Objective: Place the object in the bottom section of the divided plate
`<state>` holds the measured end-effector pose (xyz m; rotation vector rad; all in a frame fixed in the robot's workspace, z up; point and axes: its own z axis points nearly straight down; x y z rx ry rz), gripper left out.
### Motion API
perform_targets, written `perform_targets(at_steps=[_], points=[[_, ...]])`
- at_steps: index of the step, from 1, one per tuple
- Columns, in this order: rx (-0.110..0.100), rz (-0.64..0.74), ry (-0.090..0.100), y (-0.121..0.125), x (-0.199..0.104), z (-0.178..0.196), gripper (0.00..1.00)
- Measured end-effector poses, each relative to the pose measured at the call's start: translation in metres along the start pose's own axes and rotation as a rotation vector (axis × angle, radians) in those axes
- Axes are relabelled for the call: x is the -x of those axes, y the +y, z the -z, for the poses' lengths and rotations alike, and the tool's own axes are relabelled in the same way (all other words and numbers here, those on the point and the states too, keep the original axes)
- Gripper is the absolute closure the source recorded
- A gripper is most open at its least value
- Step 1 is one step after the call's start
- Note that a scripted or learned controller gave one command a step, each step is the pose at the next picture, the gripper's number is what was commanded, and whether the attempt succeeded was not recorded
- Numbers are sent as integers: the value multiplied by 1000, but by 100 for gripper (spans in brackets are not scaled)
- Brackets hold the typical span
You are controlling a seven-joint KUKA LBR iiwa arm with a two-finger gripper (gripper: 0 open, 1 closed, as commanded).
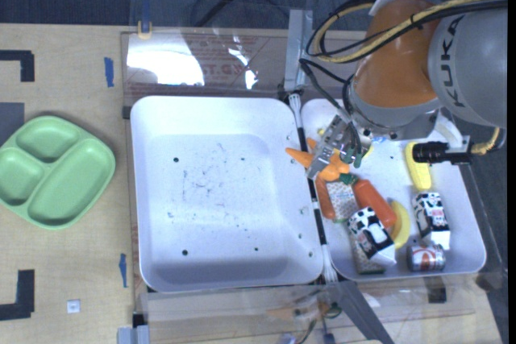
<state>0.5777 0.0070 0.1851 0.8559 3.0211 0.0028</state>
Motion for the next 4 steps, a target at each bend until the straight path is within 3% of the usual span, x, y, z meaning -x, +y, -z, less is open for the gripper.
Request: perform_targets(at_steps=[1,2,3,4], points=[[2,62,-3,80,0,0,100],[3,4,-3,147,-63,5,100],[1,-300,-2,171,-77,0,100],[1,-300,-2,171,-77,0,0]])
